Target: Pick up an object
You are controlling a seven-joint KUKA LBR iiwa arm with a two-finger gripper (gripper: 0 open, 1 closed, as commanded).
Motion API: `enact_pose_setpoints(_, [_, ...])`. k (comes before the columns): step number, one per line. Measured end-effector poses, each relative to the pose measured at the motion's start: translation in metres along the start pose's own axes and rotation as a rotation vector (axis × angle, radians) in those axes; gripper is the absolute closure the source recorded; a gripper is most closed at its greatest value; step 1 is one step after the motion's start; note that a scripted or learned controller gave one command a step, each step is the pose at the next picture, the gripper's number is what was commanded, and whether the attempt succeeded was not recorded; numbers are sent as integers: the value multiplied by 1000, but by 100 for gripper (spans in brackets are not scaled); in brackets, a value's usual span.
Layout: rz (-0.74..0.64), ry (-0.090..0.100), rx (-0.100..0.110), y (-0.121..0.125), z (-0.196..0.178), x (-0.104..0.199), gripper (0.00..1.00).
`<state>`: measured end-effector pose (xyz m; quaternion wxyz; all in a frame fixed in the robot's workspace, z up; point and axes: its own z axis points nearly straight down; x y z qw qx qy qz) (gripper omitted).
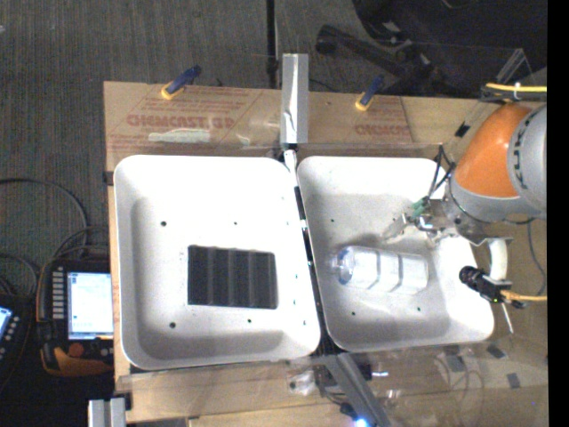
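**Pick not started: bottle lying in right bin, arm above bin's right side**

One overhead view. Two white bins side by side on the bench. The left bin (pixel 142 203) holds a dark ribbed rectangular object (pixel 232 277), lying flat near its centre. The right bin (pixel 356 181) holds a clear plastic bottle (pixel 380 269) lying on its side, cap end toward the divider between the bins, body running to the right. The bottle is see-through and pale against the white floor, so its edges are hard to trace.

The arm (pixel 507 163) reaches in from the right, its orange band over the right bin's upper right corner. The gripper (pixel 425 217) sits over the right part of that bin, up and to the right of the bottle, near it but apart. Whether the pincer is spread or closed: cannot tell, the tool end is small and cluttered with cables and a greenish part. Nothing can be made out in its grasp.

Progress, judged: nothing lifted yet. Both candidate objects rest on their bin floors. The bottle is the closest target. Left to do: line up over an object, descend, close, lift. Risk guess: the bottle is round and smooth, so it may roll or slip out when pinched.
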<state>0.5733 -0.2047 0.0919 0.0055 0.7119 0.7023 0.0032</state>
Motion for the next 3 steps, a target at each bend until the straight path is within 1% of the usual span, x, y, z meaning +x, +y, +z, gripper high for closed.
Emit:
enact_pose_setpoints(1, [-200, -3, -5, -47, -2, 0, 0])
enact_pose_setpoints(2, [-201, -1, -10, -44, -13, 1, 100])
enact_pose_setpoints(3, [-253, 4, 10, -7, -94, 75, 100])
